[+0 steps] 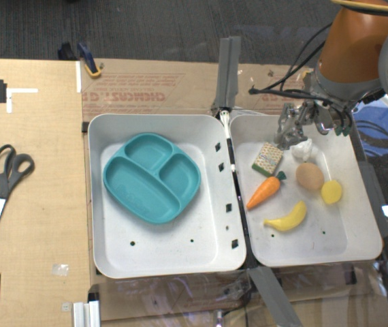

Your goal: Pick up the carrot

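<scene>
the carrot [264, 191] lies in the right bin [357, 247], close to that bin's left wall and about midway along it, its orange tip pointing toward the near left corner and its green top [280, 176] toward the middle. just beyond its green end a small speckled block [268, 158] sits tilted. to the carrot's right are a tan egg-shaped piece [309, 176] and, beside that, a yellow lemon-like piece [331, 192]; a banana [286, 218] curves just nearer the front edge. a white lump [303, 148] rests near the bin's far side.

the gripper [291, 129] hangs over the far part of the right bin, above the white lump and the speckled block, apart from the carrot. whether its fingers are released or clenched cannot be told from this angle; nothing is seen between them.

the left bin [105, 237] holds a teal divided plate [152, 177]. on the desk [37, 251] near its left edge lie scissors [5, 182].
</scene>
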`<state>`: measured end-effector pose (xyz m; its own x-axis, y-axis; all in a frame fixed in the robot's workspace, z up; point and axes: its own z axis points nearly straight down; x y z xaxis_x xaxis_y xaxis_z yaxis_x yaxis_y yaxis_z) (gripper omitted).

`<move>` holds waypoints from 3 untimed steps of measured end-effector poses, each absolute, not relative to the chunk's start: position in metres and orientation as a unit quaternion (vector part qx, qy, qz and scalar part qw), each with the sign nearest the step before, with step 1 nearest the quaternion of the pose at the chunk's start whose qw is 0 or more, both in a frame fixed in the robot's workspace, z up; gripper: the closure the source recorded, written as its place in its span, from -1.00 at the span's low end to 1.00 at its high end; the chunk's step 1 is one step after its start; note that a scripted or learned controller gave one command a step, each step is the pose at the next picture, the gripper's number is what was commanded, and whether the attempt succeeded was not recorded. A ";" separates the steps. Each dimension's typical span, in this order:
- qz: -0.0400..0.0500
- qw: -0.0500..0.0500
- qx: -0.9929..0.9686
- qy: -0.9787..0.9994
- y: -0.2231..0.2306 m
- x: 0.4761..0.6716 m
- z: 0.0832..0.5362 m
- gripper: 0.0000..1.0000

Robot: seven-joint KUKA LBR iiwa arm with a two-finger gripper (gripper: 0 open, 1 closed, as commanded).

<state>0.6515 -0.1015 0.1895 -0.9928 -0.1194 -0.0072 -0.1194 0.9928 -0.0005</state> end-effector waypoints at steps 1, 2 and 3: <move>-0.001 0.007 -0.061 0.998 -0.101 0.653 0.200 1.00; -0.002 0.010 -0.062 0.998 -0.101 0.655 0.211 1.00; 0.000 0.002 -0.004 1.000 -0.120 0.650 0.130 1.00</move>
<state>0.6499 -0.1196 0.1299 -1.0000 -0.0077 -0.0034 -0.0077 1.0000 0.0002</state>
